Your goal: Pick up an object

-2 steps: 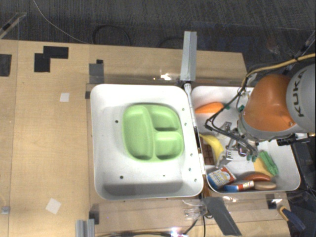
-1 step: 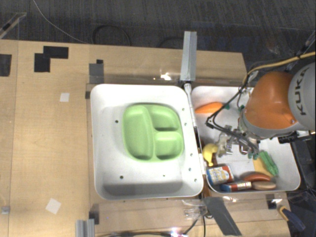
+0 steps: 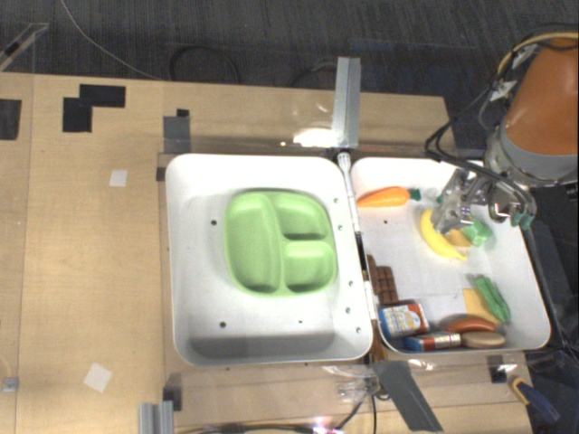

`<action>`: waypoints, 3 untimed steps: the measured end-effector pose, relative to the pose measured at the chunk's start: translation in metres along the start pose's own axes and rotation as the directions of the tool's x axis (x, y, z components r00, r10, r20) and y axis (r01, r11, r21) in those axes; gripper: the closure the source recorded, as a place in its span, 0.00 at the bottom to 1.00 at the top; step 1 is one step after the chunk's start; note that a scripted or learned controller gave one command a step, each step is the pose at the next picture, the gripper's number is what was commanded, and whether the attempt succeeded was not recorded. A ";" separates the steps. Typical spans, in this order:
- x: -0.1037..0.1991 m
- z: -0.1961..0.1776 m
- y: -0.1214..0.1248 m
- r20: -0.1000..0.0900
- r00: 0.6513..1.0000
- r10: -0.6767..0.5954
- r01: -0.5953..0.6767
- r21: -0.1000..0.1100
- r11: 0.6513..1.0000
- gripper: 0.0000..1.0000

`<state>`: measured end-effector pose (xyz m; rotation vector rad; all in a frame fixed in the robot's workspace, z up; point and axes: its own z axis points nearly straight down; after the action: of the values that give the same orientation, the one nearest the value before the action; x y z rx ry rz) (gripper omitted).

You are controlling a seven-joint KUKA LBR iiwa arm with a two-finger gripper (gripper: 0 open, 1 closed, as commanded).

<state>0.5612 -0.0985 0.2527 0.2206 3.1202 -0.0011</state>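
Broadly, the wide tan wooden bench (image 3: 81, 269) carries two shallow white plastic bins side by side. The left white bin (image 3: 194, 242) holds a light green moulded tray with three compartments (image 3: 279, 241), lying flat near its middle. The right white bin (image 3: 516, 269) holds the smaller goods.

Above that bin's far right corner hangs the grey arm with its orange band (image 3: 545, 98), dark cables looping beside it. Its metal two-finger gripper (image 3: 459, 213) reaches down over the upper middle of the right bin, right at the yellow plastic banana (image 3: 438, 238). The fingertips sit against the banana's upper right part, but the metal and clutter there are too tangled to tell how wide they stand or whether they pinch anything. A small green piece (image 3: 479, 234) shows just beside the gripper's lower right.

The banana curves along the bin floor, just below and right of an orange toy carrot with a green stub (image 3: 384, 197), which lies near the bin's top left. Along the left wall lies a dark brown chocolate bar (image 3: 384, 283). Beneath it sits a small blue and white packet with an orange picture (image 3: 403, 317), and below that a slim red and blue tube (image 3: 434, 341). A brown and red hot-dog shaped toy (image 3: 473, 330) lies in the near right part, touching a pale yellow block (image 3: 478, 304), with a green pod-shaped toy (image 3: 494, 297) slanting across that block's right side.
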 end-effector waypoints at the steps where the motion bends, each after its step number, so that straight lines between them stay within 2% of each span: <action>1: -0.024 0.082 -0.054 -0.013 0.977 -0.211 0.211 -0.003 0.978 1.00; 2: -0.025 0.081 -0.053 -0.010 0.977 -0.212 0.212 -0.003 0.977 0.00; 3: -0.026 0.160 -0.020 -0.008 0.954 -0.298 0.298 -0.003 0.954 0.00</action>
<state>0.5864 -0.1224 0.0926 -0.2534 3.1259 0.0001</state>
